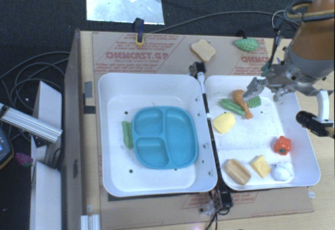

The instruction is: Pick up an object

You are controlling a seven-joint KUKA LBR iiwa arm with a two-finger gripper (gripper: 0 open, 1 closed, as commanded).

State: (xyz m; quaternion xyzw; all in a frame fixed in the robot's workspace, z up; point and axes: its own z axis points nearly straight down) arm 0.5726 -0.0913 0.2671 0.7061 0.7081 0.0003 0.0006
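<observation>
The arm reaches in from the right, and its end effector point(260, 87) hangs low over the upper part of the right bin point(309, 158), at the cluster of toy food lying there. Whether the end effector is open or closed cannot be told from this slant, and nothing can be seen held in it. Just beside its tip lie an orange drumstick-shaped piece point(241, 102), a long green pod point(231, 106) crossing under it, and a small green knobbly piece point(254, 101); these three touch or overlap, so a grasp there would likely nudge the neighbours. That cluster looks like the likely target, judging only from how near the tip is.

The other candidates sit well apart in the same bin: a yellow lemon-like piece point(224, 122) against the divider side, a red pepper point(282, 144) near the right wall, and along the front edge a bread roll point(237, 171), a yellow cheese wedge point(259, 166) and a white round piece point(282, 172). Spread out like this, they would be easier to take singly.

The left bin point(112, 119) holds a blue compartment tray point(165, 137) with a green bean point(127, 134) lying just beside its left rim. On the desk beyond the bins rest a slice of toast point(203, 50) and a green leafy piece point(246, 44), both outside either bin
</observation>
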